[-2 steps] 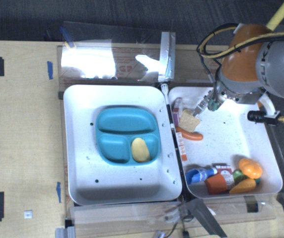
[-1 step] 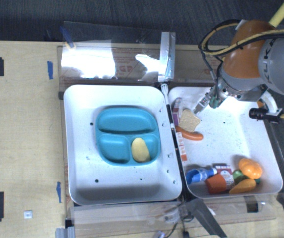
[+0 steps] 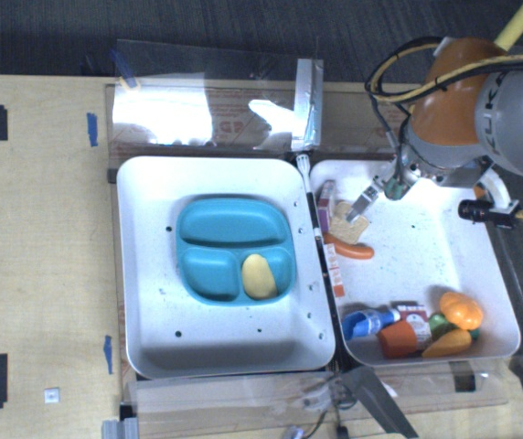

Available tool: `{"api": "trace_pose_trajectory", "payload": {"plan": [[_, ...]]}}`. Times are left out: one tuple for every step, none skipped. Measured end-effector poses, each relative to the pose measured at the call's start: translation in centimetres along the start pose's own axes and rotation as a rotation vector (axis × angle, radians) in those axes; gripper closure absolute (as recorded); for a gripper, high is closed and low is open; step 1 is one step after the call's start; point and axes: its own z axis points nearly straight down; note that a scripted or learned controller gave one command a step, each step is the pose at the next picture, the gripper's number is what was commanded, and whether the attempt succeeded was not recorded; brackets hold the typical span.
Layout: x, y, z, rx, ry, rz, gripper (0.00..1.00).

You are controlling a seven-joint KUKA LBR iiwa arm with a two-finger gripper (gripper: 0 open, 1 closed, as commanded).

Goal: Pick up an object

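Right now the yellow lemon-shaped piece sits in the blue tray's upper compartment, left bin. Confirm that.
Not quite. The camera view shows the yellow lemon-shaped piece in the blue tray's lower right compartment, not the upper one. The rest stands: the tray lies in the left bin.

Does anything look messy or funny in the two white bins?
A little. In the right white bin, the toys are jumbled in a heap at the near edge, with an orange sausage-shaped piece lying apart. The yellow egg-shaped object sits neatly in the blue divided tray. Nothing looks spilled or broken.
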Motion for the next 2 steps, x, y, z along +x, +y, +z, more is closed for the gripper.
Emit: {"api": "trace_pose_trajectory", "payload": {"plan": [[-1.4,-0.8,0.1,0.017,0.016,-0.152,0.0],[2.2,-2.6,2.1,0.008,0.003,-0.113,0.0]]}}
